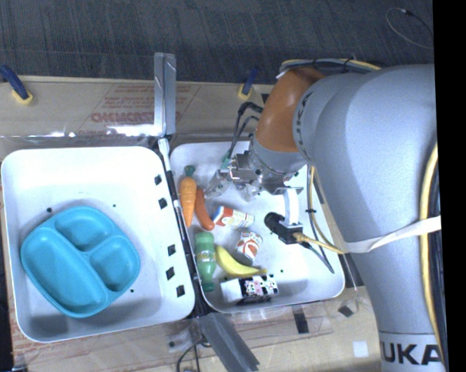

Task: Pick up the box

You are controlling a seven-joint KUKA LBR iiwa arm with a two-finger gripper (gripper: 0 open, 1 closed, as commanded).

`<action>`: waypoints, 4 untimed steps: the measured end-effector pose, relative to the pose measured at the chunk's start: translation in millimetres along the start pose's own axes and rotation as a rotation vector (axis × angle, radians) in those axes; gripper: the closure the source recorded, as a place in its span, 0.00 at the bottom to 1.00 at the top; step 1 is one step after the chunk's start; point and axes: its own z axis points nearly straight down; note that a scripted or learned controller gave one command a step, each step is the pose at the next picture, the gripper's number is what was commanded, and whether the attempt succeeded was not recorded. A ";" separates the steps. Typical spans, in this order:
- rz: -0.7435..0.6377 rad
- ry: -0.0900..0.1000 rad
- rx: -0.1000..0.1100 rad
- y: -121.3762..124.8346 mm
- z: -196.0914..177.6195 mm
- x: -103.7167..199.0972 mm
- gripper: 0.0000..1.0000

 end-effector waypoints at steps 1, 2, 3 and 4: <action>-0.065 0.000 0.002 -17.3 0.5 -14.2 0.00; -0.065 0.000 0.002 -17.3 0.5 -14.4 0.00; -0.065 0.000 0.002 -17.3 0.5 -14.4 0.00; -0.069 0.001 0.007 -17.9 -7.8 -13.7 1.00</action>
